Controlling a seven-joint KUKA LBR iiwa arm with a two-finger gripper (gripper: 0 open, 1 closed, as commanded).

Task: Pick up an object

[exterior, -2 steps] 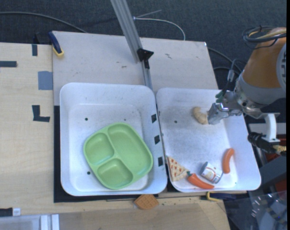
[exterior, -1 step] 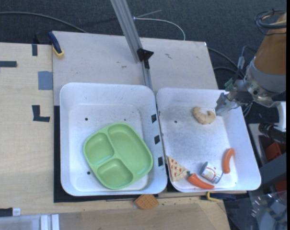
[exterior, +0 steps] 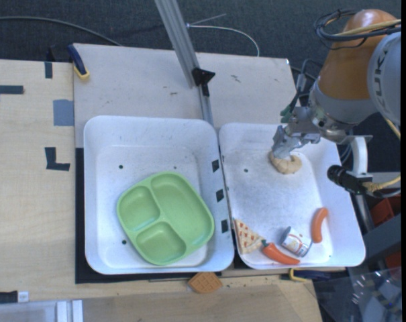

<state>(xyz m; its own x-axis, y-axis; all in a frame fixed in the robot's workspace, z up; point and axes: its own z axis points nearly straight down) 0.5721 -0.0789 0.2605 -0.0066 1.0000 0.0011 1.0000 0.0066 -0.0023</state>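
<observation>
A tan bread roll (exterior: 286, 163) lies in the upper part of the right bin (exterior: 256, 200). My gripper (exterior: 284, 147) hangs right over the roll's upper edge, its tips at or touching the roll. Near the bin's front lie a waffle-patterned slice (exterior: 247, 235), an orange carrot (exterior: 279, 253), a small silver can (exterior: 296, 241) and a red-orange sausage (exterior: 317, 225). A green divided plate (exterior: 164, 217) rests in the left bin (exterior: 102, 180).
A slanted metal pole (exterior: 181, 39) rises behind the bins. A round cookie-like piece (exterior: 203, 283) lies on the bench outside the bins' front edge. A blue and yellow clamp (exterior: 78, 62) sits at the back left. The arm's body fills the upper right.
</observation>
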